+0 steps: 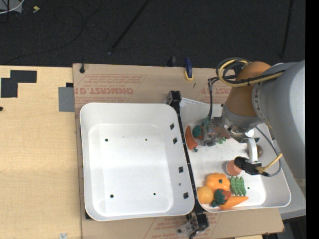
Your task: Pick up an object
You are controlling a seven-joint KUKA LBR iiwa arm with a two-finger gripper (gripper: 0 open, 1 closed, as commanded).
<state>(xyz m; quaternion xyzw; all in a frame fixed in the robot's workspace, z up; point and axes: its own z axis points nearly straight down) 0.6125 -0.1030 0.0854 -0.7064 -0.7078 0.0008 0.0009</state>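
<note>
My gripper (209, 136) is low in the right bin (279, 195), near its upper left part. A small teal object (198, 131) lies just left of it, beside an orange-red carrot-like piece (190, 138) against the bin's left wall. The wrist hides what is under the gripper. Further down the bin lie an orange pumpkin (218, 181), a yellow fruit (204, 193), a green ridged piece (238, 186), an orange carrot (234, 201) and a pink-brown round object (233, 168).
The left bin (92, 133) stands alongside, parted from the right bin by a black divider rail (182, 153). The grey arm (279, 103) with cables covers the right bin's upper right. A cardboard sheet (124, 83) lies under both bins.
</note>
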